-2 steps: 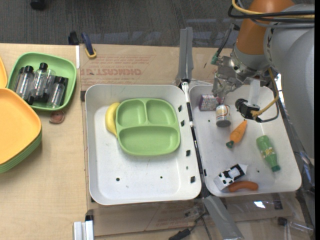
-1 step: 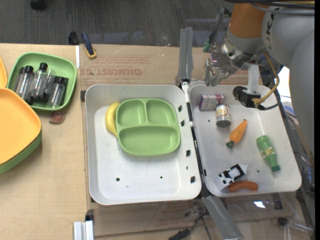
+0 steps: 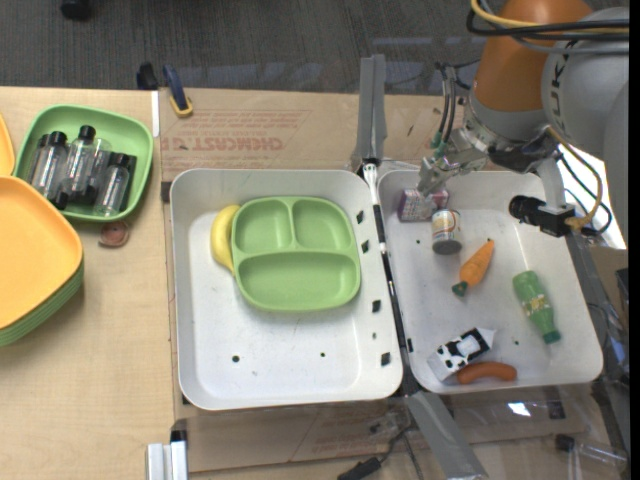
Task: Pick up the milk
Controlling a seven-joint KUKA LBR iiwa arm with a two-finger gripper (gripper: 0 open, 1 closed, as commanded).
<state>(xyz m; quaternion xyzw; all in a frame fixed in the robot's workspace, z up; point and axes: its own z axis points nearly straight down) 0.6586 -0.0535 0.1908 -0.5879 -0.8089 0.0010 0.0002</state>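
Milk (image 3: 462, 350): a small carton with a black-and-white cow print, lying on its side at the near edge of the right bin (image 3: 580, 363). A sausage (image 3: 488, 372) lies just beside it on the near side, touching or close to touching; which cannot be settled.

Other contents of the right bin: carrot (image 3: 475, 266) mid-bin, green bottle (image 3: 535, 306) to its right, a can (image 3: 446, 231) and a purple packet (image 3: 413, 205) at the far left corner.

Gripper (image 3: 437, 173): hovers over the far left corner, above the packet and can, well apart from the milk. How far it is open cannot be told; nothing is seen held in it.

Left bin (image 3: 190, 298): holds a green tray (image 3: 296, 252) with a yellow item (image 3: 222, 236) tucked at its left.

Risks, as judged:
- A descent from the present position would meet the packet or can, not the milk.
- The sausage crowds the carton; a closing grip could catch it or push both against the bin wall.
- The carton sits close to the near rim, leaving little room for a finger on that side.
- A carton lying flat may slip or tilt when lifted.

Obscured: the fingertips merge with wrist cabling and the packet below. The yellow item is partly covered by the tray. The carton's near edge is partly masked by the sausage.
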